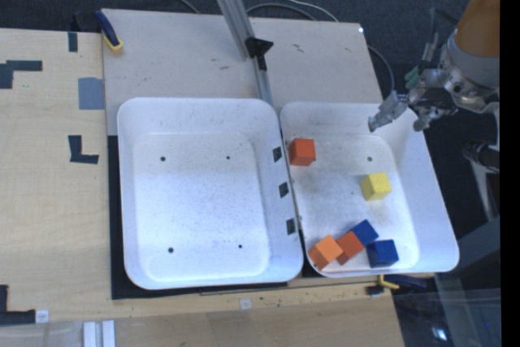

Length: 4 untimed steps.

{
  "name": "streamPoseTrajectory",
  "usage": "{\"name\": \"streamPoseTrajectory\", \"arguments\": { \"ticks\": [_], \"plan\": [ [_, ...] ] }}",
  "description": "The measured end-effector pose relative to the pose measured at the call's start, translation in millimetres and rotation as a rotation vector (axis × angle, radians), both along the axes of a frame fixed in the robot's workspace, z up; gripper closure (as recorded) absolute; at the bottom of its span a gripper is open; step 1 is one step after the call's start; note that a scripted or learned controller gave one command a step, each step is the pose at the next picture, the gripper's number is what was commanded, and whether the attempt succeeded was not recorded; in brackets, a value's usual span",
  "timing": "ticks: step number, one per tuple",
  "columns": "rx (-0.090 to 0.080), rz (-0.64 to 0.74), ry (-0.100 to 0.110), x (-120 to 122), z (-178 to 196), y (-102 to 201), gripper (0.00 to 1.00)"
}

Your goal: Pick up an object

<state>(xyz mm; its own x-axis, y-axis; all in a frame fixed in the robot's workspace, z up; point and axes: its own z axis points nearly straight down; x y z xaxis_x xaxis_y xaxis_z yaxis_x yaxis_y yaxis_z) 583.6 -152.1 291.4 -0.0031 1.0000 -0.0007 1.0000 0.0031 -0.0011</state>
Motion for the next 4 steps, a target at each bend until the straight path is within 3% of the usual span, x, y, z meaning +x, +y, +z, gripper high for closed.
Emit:
{"name": "streamPoseTrajectory", "arguments": {
  "ticks": [1, 2, 3, 4],
  "plan": [
    [0.0, -0.004, 0.008, 12.3, -139.2, -56.6, 0.0],
    [0.001, -0.002, 0.006, 7.0, -203.6, -56.7, 0.0],
    [0.0, -0.002, -0.002, 3.8, -167.5, -57.0, 0.0],
    [-0.001, -0.004, 0.001, -54.6, -199.4, -29.1, 0.0]
  ]
}}
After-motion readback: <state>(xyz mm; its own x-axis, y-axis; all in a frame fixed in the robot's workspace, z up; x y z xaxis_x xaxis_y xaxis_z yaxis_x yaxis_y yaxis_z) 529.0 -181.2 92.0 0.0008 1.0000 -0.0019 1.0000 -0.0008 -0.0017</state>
